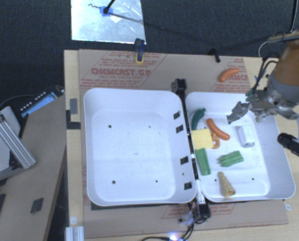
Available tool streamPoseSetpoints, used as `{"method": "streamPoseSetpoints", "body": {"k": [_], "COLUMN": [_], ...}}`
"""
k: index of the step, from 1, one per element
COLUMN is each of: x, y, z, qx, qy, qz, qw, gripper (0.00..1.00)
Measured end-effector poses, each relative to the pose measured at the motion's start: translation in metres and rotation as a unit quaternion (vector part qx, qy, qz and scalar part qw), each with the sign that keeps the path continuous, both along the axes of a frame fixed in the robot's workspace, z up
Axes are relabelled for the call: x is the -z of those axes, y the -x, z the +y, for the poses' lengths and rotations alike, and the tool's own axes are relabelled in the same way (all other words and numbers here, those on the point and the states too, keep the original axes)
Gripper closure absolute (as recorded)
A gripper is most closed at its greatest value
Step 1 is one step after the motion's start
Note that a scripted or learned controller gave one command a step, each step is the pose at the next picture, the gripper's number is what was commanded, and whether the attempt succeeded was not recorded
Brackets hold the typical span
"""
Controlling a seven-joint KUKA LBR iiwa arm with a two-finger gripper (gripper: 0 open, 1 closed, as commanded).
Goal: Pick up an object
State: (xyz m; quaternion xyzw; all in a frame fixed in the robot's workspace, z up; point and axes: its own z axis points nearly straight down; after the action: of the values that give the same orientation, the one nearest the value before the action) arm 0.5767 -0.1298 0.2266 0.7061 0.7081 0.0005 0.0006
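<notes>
The left white bin [134, 149] has nothing lying in it, so it looks like the place kept free for sorted things, though this is only my guess. I take the black divider clips [182, 129] between the two bins as my landmark.

Just right of the clips, in the right white bin [277, 185], the toy food lies close together: a dark green pepper-like piece [197, 117] at the top, a yellow block [201, 139] touching the divider side, a green stick [203, 161] below it, and an orange sausage [218, 129] lying at a slant beside the yellow block. Further right of the clips are a green bunch [231, 158], a tan cone [226, 184] near the front wall, and a small white cylinder [246, 136]. They seem scattered at random, which suits a program that tries many grasps.

The gripper [238, 112] hangs above the right bin, well right of the clips and between the sausage and the white cylinder; I cannot tell the state of the pincer, and nothing is seen held in it. The object to pick is probably the sausage or the cylinder, both lying in the bin.

A second orange sausage [228, 75] lies outside on the brown printed board [121, 70] under the bins. Behind is dark carpet with a shiny sheet [108, 15]
</notes>
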Motion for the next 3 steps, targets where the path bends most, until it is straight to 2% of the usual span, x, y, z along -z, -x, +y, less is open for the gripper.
{"method": "streamPoseSetpoints", "body": {"k": [1, 2, 3], "x": [0.045, 0.047, 0.056], "y": [0.049, 0.031, 0.036], "z": [0.093, 0.271, 0.325], "qx": [-0.004, -0.007, -0.004], "qy": [-0.0027, -0.0010, -0.0017], "qz": [0.004, -0.002, 0.001], "qw": [1.0000, 1.0000, 1.0000], "gripper": [0.00, 0.00, 0.00]}}
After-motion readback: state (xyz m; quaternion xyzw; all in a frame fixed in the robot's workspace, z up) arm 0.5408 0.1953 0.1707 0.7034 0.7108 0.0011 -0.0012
